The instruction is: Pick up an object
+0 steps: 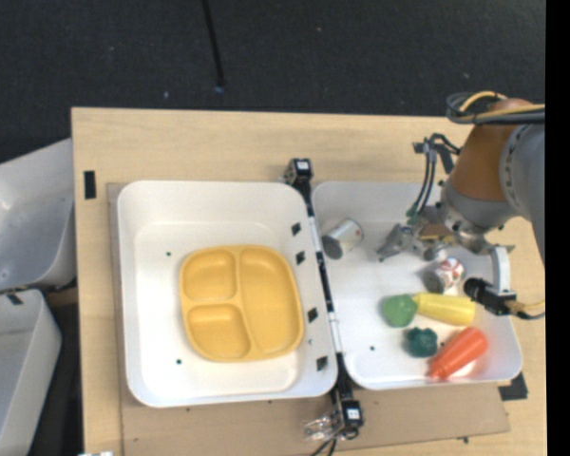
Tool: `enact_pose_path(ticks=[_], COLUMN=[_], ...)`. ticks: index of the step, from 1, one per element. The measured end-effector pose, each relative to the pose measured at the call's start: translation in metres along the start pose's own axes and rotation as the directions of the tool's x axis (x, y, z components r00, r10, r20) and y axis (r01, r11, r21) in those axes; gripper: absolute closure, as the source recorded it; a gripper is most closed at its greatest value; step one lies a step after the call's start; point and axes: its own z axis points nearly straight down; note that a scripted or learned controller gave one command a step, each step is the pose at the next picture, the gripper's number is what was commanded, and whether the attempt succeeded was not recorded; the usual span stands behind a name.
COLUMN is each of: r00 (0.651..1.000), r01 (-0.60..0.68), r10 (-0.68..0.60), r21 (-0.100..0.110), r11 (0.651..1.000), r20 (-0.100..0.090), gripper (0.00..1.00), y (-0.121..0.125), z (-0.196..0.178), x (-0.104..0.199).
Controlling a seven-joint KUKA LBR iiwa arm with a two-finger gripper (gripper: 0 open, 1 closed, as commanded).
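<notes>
The desk (95, 141) carries two shallow white bins side by side. The left bin (142, 350) holds only a yellow divided plate (239, 302), lying flat near its middle. The right bin (361, 364) holds all the loose pieces, any of which could serve as the thing to pick up. The grey arm (494, 174) with its orange band reaches in from the right and hangs over the far right part of this bin.

Among the objects, an orange carrot (459, 352) lies at the near right corner, with a yellow corn-like piece (446, 309) just beyond it and touching a light green lump (397, 310) on its left. A small dark green piece (420, 341) sits between the lump and the carrot. A grey can (341, 237) lies on its side at the far left of the bin, close to the divider. A small white and red ball (446, 274) rests just below the wrist.

By my reading the task is not yet done: every object appears to lie on the bin floor, and nothing is lifted.

The tool (408, 240) sits low over the bin between the can and the ball. Its dark fingers are too muddled against the wrist hardware to tell how wide they stand, and nothing can be made out between them. It seems nearest the ball, though contact cannot be judged.
</notes>
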Motion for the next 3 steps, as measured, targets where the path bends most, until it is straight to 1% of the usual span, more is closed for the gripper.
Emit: enact_pose_path(ticks=[1, 2, 3], r00=[1.000, 1.000, 1.000], r01=[-0.001, 0.002, 0.003], r10=[0.001, -0.002, -0.003], r21=[-0.006, -0.005, -0.006], r11=[1.000, 1.000, 1.000], r20=[0.001, -0.002, -0.001], gripper=[1.00, 1.00, 1.00], y=[0.001, 0.006, 0.010], z=[-0.014, -0.057, -0.114], x=[-0.001, -0.004, 0.004])
